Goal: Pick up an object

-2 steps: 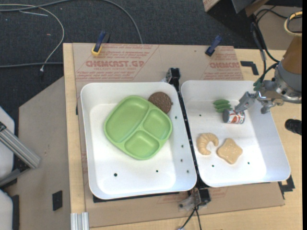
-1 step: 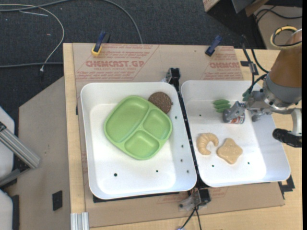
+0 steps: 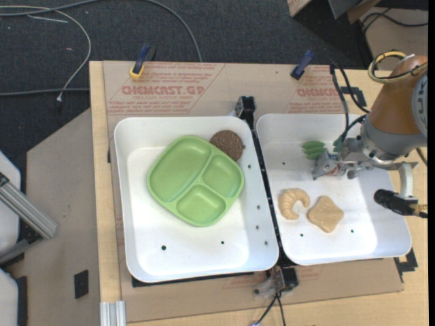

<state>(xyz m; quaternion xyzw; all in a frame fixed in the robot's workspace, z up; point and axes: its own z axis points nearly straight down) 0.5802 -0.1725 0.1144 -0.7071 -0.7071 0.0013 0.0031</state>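
Surface: brown board [image 3: 204, 80], two white bins.
Left bin [image 3: 136, 250]: green divided plate [image 3: 196, 180], brown round cookie [image 3: 227, 142] at its upper edge.
Right bin [image 3: 380, 243]: croissant [image 3: 293, 203], tan biscuit [image 3: 325, 214], green object [image 3: 313, 148].
Jaws [image 3: 325, 168]: just beside green object, state unclear.

Glossy white plastic on both bins: left bin [image 3: 136, 236], right bin [image 3: 380, 240]. The green divided plate [image 3: 196, 180] shines smooth, plastic-looking. At its one o'clock, a brown disc [image 3: 227, 142] looks rough and matt. Bench top [image 3: 204, 80] is matt printed cardboard; dark carpet [image 3: 68, 53] looks coarse.
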